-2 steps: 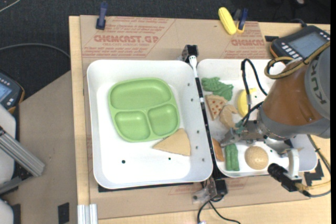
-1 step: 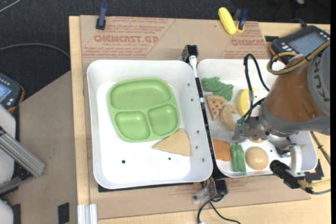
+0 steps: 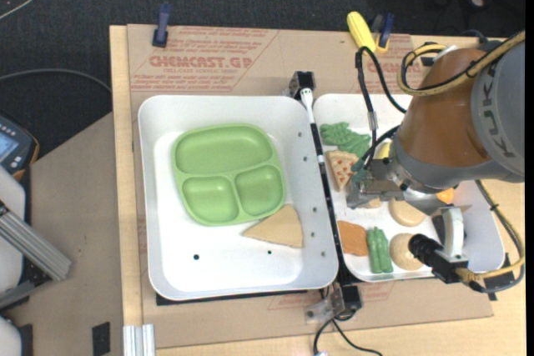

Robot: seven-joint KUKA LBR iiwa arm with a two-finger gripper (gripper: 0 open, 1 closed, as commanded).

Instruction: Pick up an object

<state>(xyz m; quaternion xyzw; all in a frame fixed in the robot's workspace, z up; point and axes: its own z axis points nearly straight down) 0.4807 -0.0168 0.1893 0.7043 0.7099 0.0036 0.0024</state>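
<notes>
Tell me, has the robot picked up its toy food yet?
Not yet, as far as I can see. Done: the arm has reached over the right bin. In hand: the gripper is low beside the pizza slice. Left: lifting something out. The green tray sits untouched in the left bin.

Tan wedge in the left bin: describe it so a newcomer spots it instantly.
Look in the left bin. Just below the green divided tray, toward its right corner, lies the tan wedge, flat on the white floor. It is that bin's single tan, triangular item.

I see toy food crowding the right bin (image 3: 492,258): green leafy piece (image 3: 344,136), pizza slice (image 3: 340,168), orange wedge (image 3: 352,238), green pod (image 3: 379,251).
</notes>
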